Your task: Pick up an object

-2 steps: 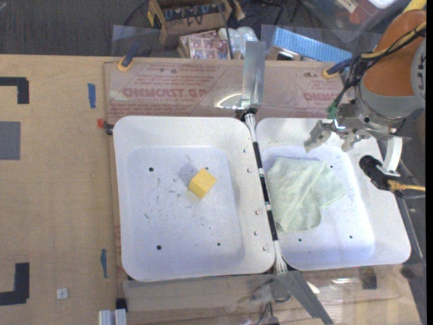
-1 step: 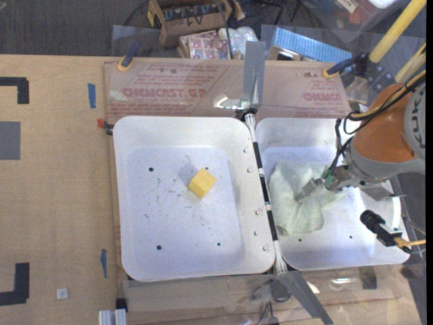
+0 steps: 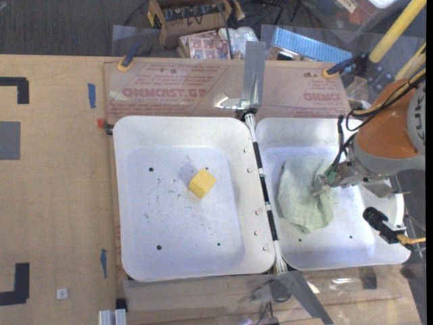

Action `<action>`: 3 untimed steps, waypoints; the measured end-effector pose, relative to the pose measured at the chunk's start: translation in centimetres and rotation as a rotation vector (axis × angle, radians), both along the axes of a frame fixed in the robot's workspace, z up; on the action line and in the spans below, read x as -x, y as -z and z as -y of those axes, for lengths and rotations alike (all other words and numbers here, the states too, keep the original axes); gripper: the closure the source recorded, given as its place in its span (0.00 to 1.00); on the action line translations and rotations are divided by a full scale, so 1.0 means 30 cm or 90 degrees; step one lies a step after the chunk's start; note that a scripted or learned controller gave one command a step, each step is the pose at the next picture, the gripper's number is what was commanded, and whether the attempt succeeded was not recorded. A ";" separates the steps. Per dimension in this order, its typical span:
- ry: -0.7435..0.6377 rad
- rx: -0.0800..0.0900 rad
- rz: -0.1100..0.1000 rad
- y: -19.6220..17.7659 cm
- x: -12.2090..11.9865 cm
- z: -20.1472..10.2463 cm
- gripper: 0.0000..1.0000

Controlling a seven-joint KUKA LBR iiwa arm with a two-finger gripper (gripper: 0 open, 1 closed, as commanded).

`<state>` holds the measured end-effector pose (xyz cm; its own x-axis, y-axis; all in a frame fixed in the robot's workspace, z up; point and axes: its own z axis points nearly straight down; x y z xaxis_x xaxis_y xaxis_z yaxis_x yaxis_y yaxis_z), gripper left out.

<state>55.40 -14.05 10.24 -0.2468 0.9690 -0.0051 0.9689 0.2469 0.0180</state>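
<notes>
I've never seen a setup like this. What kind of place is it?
Most likely a robotics lab or test workshop. A robot arm reaches over two white bins, which hold only a yellow block and a pale cloth; cardboard boxes clutter the floor.

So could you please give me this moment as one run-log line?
arm: over right bin | gripper: at pale green cloth | grasp: unconfirmed | left bin: yellow block

The brown protective sheet [image 3: 177, 92] behind the bins reads "CHEMCAST GP" in red.
</notes>
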 end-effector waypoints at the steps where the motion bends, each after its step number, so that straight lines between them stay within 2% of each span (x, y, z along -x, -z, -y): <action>1: 0.243 -0.001 0.001 0.032 -0.056 -0.135 1.00; 2: 0.039 0.000 -0.010 -0.409 0.068 -0.095 1.00; 3: -0.244 0.003 -0.007 0.020 0.243 -0.142 1.00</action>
<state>48.11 -9.77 9.63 -0.5912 0.8065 -0.0051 0.8065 0.5912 0.0055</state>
